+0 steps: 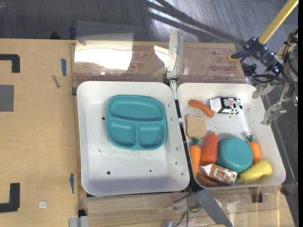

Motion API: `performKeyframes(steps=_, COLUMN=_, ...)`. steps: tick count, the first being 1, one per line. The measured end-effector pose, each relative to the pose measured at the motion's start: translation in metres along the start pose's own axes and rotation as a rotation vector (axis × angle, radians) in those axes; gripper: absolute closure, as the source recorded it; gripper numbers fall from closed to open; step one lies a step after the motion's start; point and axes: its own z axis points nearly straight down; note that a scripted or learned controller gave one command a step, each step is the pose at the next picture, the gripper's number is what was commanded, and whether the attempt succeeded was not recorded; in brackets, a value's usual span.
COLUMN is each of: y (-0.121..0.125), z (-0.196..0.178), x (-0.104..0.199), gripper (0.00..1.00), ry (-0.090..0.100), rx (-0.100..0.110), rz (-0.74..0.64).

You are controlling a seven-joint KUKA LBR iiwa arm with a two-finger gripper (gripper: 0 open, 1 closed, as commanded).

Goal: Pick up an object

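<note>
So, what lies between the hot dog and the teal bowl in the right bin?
In the camera view, the toast slice and the orange bottle lie between the hot dog and the teal bowl.

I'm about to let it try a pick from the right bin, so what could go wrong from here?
1. The lower half of the right bin is packed: the teal bowl, carrots, orange bottle, carton and yellow fruit touch, so fingers may hit neighbours or lift two things.
2. The bread slice lies flat and may slip out.
3. The gripper sits at the bin's right wall and could clip it descending.
</note>
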Motion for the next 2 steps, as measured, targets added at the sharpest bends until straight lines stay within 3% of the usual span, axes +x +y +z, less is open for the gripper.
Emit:
performKeyframes(steps=1, y=0.001, z=0.143, x=-0.008, gripper=0.00, ry=-0.004, rx=0.001, rz=-0.192)
performKeyframes(steps=2, y=-0.001, z=0.152, x=0.074, gripper=0.00, ry=-0.001, rx=0.001, rz=-0.055)
